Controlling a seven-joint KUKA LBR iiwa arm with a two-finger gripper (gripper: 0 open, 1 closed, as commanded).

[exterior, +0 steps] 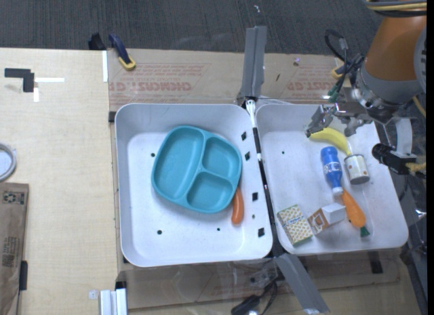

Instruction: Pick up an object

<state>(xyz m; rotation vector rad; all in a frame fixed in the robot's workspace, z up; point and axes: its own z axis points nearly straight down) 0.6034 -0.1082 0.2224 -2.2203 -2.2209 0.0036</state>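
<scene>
Hanging over the back of the right bin (386,239), our claw (330,122) sits just above the upper end of the banana (332,138). From this slanted view we cannot tell how it is set, since the dark metal parts blur together against the white floor. We see nothing lifted: the banana lies flat on the bin floor, so we judge that no object is held yet and that we are at the reach-and-descend step.

Just in front of the banana lies a blue bottle (331,168), with a small can (357,169) close beside it on the right. Further forward we see a carrot (353,211), a small brown-and-white carton (327,217) and a patterned box (294,224). These are all candidates, but the banana is nearest.

Across the divider, the left bin (135,225) carries a blue divided plate (196,169) and a second carrot (237,208) resting against its near edge.

Next, we think the move calls for lowering squarely over the banana's narrow width, clear of the bottle, then closing and lifting straight up. A glancing contact could merely push the banana along the floor.
</scene>
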